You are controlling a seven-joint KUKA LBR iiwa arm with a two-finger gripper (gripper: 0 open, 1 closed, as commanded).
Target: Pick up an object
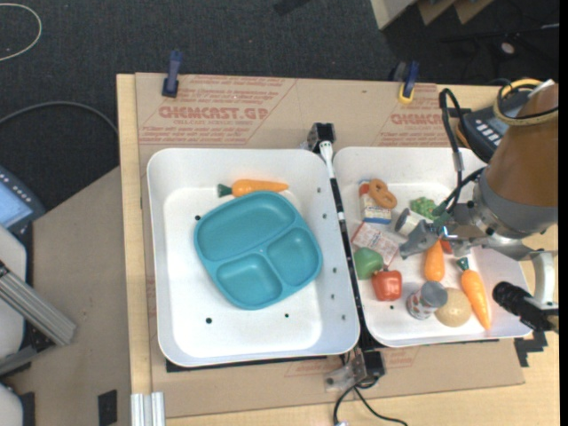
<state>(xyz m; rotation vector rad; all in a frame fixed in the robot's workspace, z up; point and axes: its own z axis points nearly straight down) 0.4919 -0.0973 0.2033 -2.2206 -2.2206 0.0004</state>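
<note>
Cardboard-topped table (266, 105) with two white bins; grey pincer (424, 238) low over the cluttered right bin (390, 331).
Nearest lie the long orange plastic carrot (475, 297) and red toy pepper (387, 285); farther back, the pincer's fingers spread apart just above the small orange carrot (433, 264). Centre squarely before closing, as neighbours crowd close.

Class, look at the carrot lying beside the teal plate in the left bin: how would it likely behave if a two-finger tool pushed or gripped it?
The carrot looks smooth and glossy, probably a light, rigid toy. Its round, tapered body may roll in an arc when pushed. Squeezed near the narrow tip, it could slip out. It lies close against the teal plate, so that side offers little finger room.
</note>
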